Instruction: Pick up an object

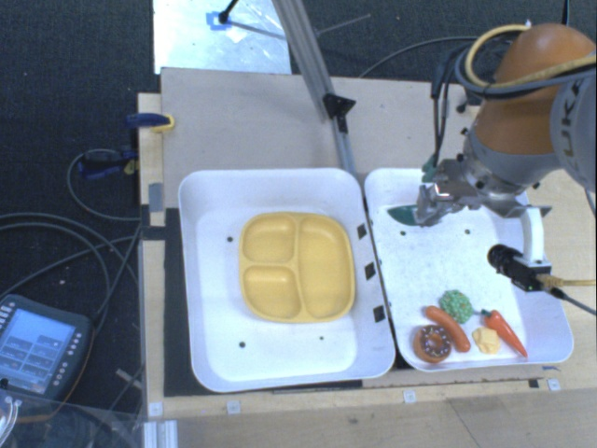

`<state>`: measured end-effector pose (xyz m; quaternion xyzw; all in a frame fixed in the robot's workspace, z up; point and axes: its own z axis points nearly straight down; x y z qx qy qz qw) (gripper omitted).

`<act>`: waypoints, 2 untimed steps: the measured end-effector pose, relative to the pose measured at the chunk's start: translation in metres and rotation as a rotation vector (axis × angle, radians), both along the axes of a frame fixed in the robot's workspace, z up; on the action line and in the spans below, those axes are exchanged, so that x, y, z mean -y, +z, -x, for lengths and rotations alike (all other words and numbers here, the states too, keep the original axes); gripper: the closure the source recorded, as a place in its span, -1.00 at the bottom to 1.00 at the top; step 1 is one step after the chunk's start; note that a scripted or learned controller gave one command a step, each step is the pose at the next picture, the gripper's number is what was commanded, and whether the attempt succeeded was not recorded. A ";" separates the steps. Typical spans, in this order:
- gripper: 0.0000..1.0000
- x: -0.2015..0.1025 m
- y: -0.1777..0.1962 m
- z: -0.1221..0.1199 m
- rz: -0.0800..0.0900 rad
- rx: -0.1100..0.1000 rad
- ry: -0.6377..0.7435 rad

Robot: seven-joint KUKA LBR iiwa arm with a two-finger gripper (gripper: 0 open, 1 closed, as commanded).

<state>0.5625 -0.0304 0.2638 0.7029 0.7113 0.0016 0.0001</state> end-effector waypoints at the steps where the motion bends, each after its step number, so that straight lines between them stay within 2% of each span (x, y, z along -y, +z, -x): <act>1: 1.00 -0.061 -0.011 0.007 0.000 -0.002 0.000; 2: 1.00 -0.111 -0.026 0.011 0.000 -0.003 -0.001</act>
